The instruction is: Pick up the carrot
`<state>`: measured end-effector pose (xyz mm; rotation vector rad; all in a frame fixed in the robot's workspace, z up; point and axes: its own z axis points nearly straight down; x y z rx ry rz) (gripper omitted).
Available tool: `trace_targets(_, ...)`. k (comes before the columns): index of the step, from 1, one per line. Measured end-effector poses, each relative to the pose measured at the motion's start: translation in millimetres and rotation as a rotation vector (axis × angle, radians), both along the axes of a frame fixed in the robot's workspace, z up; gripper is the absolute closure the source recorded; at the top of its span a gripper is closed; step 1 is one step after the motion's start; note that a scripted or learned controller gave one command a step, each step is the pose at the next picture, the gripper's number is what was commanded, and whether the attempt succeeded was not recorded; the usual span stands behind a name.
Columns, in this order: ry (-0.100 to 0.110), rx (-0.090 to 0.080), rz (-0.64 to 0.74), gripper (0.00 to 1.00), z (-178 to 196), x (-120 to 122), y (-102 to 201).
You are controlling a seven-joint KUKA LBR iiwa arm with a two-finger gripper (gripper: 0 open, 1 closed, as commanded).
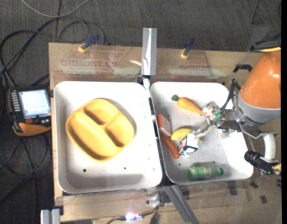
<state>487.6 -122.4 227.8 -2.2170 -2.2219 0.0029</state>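
hand (205, 120) just beside carrot (187, 105), r bin (236, 169)

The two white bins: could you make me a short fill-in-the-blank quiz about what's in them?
1. The yellow divided plate lies in the ___ bin.
2. The carrot has a ___ top.
3. The green bottle lies on its ___.
4. The tool hovers over the ___ bin.

Missing words: left; green; side; right
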Motion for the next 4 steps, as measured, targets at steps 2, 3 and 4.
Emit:
trace_targets(2, 0.000, -0.001, 0.111, 0.00, -38.8, 91.1, 35.4)
trace_targets(3, 0.000, -0.001, 0.050, 0.00, -65.6, 134.0, -28.0)
trace_targets(4, -0.002, 0.000, 0.061, 0.00, -120.7, 118.1, -71.2)
